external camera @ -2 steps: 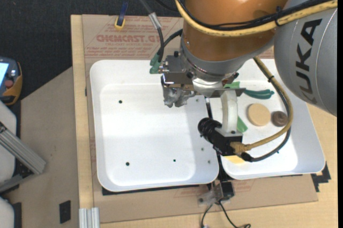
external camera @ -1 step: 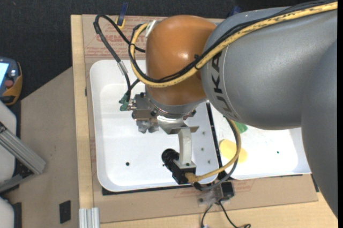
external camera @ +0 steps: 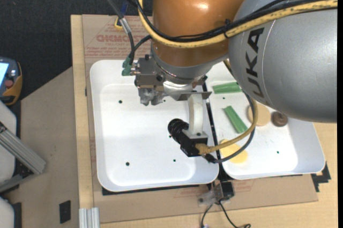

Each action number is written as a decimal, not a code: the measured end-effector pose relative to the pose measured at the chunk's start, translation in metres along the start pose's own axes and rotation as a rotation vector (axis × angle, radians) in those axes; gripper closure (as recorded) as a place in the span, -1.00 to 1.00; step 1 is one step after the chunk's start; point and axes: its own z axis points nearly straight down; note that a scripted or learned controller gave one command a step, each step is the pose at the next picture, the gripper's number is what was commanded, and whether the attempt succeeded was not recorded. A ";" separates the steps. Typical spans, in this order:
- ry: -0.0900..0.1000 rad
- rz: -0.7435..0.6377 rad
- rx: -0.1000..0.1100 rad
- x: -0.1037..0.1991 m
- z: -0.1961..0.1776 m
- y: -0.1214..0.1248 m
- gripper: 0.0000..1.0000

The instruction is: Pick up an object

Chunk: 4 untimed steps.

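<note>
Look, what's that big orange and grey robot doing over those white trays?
The robot arm is reaching in from the right and leaning over two white bins. Its gripper hangs above the left bin, and I can't tell if it has grabbed anything. The things to pick lie in the right bin: one green stick, a second green stick, a small brown round thing and a yellow piece partly hidden by the arm.
</note>
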 end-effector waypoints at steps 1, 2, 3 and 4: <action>-0.006 0.006 0.007 -0.005 0.040 0.089 1.00; 0.002 -0.001 -0.006 0.000 -0.095 0.076 1.00; -0.006 -0.003 0.017 0.000 -0.070 -0.008 1.00; -0.014 0.007 0.028 -0.040 0.088 -0.012 1.00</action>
